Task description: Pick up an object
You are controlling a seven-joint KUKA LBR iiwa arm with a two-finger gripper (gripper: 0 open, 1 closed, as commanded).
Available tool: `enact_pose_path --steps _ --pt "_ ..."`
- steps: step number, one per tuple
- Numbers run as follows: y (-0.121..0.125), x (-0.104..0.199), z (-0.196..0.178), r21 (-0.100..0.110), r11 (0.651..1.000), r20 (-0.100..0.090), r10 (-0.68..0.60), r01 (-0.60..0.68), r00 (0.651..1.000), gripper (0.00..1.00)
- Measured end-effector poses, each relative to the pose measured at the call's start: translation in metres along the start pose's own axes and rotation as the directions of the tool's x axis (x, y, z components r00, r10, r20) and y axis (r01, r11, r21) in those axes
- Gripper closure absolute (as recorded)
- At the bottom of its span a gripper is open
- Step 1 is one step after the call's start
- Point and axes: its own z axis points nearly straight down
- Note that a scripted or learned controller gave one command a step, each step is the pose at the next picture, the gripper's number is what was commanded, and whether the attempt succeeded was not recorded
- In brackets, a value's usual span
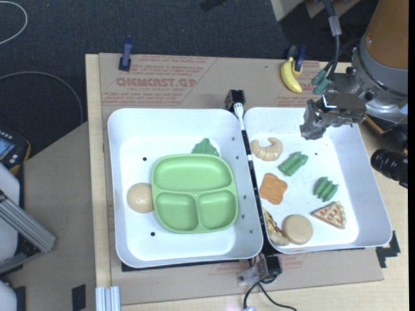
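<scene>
Hovering the gripper [316, 127] over the far end of the right bin [356, 164], nothing visibly held, not managing to tell how open. Probably aiming for 1 item, the tan pastry [267, 149] nearer-left, lowering straight, staying centred.

The arm [389, 37] is cut off by the top and right edges, so just its wrist end shows over the far side of the right bin [369, 193]. In the left bin [120, 173], a green leafy piece [205, 147] is mostly hidden behind the far rim of the green divided plate [194, 193]. In the right bin's near left corner, a yellow-brown item [271, 227] lies partly under a round beige piece [298, 229], and its kind cannot be told. On the far desk [97, 173], a blue clamp [299, 56] partly covers the banana [290, 76].
</scene>
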Motion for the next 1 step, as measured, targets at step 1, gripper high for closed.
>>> enact_pose_path --steps 1 --pt "0.0008 0.0003 -0.0103 -0.004 1.0 0.001 -0.001 0.001 1.0 1.0"
